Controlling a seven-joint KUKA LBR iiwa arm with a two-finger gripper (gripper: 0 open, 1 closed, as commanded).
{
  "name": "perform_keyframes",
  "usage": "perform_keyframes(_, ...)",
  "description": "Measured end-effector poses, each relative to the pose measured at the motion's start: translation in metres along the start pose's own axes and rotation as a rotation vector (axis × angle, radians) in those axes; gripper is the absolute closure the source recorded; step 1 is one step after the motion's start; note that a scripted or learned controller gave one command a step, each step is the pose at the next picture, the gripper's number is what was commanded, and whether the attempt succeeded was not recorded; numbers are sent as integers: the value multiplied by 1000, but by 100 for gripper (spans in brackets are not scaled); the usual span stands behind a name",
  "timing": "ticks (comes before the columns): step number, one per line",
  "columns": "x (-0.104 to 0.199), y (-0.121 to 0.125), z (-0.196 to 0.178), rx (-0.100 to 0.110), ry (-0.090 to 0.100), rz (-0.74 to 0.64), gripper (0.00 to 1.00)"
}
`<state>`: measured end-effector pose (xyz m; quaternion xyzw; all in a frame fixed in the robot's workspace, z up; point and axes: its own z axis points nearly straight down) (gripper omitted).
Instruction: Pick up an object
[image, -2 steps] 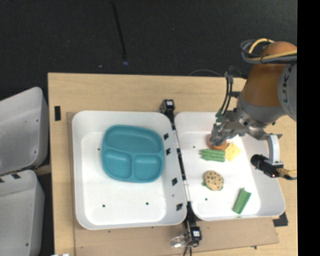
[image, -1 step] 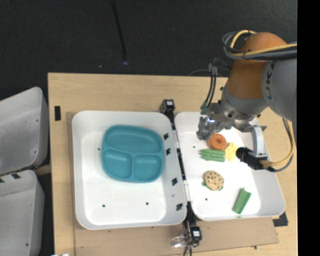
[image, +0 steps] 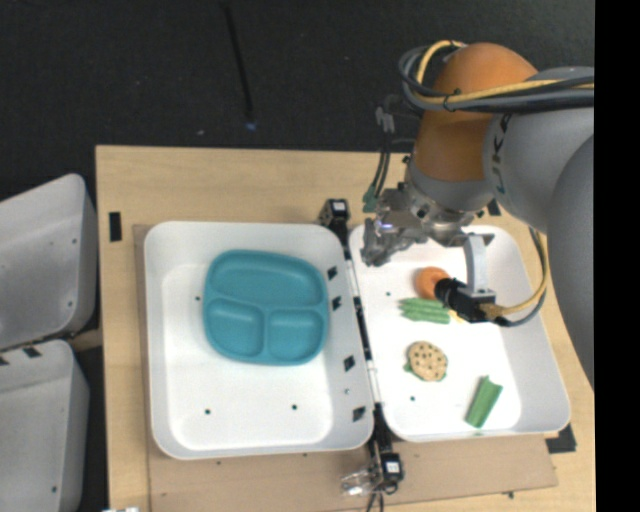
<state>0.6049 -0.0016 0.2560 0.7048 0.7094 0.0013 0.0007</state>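
Green block (image: 484, 402) lies nearest, at the right bin's (image: 530, 415) front edge; cookie (image: 427, 361), flat green bean (image: 426, 311) and orange ball (image: 431, 281) sit behind. Jaws (image: 377, 248) hang over that bin's back left corner, apart from all four; their spread cannot be judged. Teal divided plate (image: 266, 306) occupies the left bin (image: 180, 410).

A pale wooden bench (image: 230, 180) stands against dark surroundings, with what may be grey-white chairs (image: 40, 250) at left.

Smooth glossy white plastic bins (image: 180, 420), matt teal plastic plate (image: 265, 305), pale wood-look bench (image: 230, 170), dull metal gripper (image: 378, 245), speckled rough-looking cookie (image: 427, 361)
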Motion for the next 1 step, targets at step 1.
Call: perform_keyframes(1, 57, 12, 8, 2, 0, 3, 100)
